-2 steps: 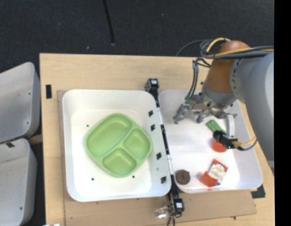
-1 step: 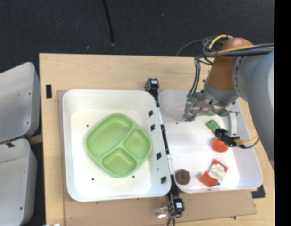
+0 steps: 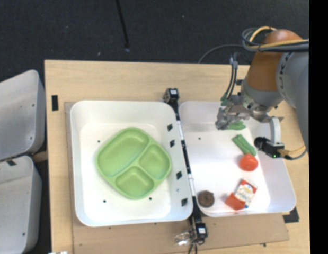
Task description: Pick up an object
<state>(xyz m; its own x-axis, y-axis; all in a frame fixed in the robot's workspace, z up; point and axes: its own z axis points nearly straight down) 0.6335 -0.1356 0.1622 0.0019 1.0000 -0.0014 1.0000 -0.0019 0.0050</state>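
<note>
Green plate (image 3: 133, 163), white bins (image 3: 79, 205), orange ball (image 3: 248, 163).

Two bins (image 3: 79, 205), one plate (image 3: 133, 163), four objects (image 3: 248, 162)

Grey arm (image 3: 291, 78) in from the right — orange-banded wrist bent down, pincer (image 3: 228, 118) low.

Robot lab, arm (image 3: 269, 62), bench (image 3: 116, 81), white bins (image 3: 79, 142)
</note>
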